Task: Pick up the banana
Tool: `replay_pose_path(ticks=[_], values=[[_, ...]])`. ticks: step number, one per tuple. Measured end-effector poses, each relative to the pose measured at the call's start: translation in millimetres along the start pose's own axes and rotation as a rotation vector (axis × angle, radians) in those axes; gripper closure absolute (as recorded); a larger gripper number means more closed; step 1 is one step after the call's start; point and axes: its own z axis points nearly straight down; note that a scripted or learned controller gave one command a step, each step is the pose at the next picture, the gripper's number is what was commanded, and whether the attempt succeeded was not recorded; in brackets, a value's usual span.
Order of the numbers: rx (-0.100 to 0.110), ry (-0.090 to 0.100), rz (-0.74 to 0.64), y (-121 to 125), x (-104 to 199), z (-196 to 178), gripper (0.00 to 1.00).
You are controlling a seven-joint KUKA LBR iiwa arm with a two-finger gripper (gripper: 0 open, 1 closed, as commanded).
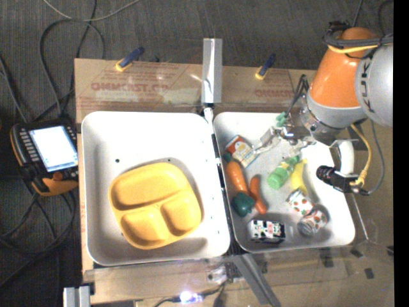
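While gripper hovers: far right bin, fingers slightly apart, holding nothing.
Banana: near-right of it; light, stiff, slippery; pinch across middle.

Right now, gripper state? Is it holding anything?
Gripper: over the right bin, above the small carton; open or shut cannot be told. Nothing seen held; the banana lies in the bin.

Your end effector hovers over the right bin; the banana lies just below-right of it, beside a green bottle.
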Motion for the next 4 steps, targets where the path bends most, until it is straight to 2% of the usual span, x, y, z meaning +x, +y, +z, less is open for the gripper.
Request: replay_pose_path(ticks=[1,2,3,4], values=[[0.001,-0.002,0.120,-26.6,-95.2,12.3,0.00],[-0.003,0.000,-0.037,-5.1,-102.9,112.6,0.00],[-0.002,0.000,-0.037,-5.3,-102.3,104.2,1.00],[-0.002,-0.001,-0.028,1.0,-61.1,-5.6,1.00]])
